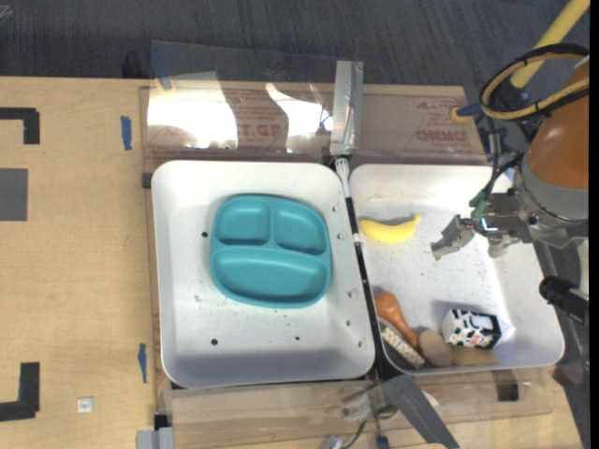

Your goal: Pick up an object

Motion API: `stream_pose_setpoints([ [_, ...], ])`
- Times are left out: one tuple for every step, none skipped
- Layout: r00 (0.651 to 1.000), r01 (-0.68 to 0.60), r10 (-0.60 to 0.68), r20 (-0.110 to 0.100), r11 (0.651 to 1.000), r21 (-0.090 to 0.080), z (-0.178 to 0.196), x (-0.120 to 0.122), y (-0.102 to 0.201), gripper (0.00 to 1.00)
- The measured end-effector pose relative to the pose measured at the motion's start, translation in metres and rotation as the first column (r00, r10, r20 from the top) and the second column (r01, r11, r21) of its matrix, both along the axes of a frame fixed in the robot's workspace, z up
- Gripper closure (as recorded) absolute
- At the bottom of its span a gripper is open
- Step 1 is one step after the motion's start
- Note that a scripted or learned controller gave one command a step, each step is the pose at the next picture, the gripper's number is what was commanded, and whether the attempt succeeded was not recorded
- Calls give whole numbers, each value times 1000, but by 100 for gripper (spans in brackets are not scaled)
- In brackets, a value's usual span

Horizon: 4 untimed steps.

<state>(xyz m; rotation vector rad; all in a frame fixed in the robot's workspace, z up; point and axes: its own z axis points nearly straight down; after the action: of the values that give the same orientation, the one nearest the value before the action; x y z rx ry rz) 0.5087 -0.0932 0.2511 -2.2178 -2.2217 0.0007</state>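
Yellow curved banana, right bin

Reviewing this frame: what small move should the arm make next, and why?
Probably shift the gripper toward the banana and lower it. The gripper hangs over the right bin with nothing between its fingers, and the banana lies alone on bare floor close by, while the other items crowd the bin's near edge.
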Motion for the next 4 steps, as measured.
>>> stream_pose_setpoints([
  [997, 72, -72, -6, 997, 0, -70, 22, 52, 0],
  [993, 120, -120, 3, 993, -1, -67, 38, 48, 0],
  [993, 121, -121, 5, 993, 0, -57, 39, 48, 100],
  [993, 121, -121, 4, 993, 0, -57, 38, 48, 0],
])
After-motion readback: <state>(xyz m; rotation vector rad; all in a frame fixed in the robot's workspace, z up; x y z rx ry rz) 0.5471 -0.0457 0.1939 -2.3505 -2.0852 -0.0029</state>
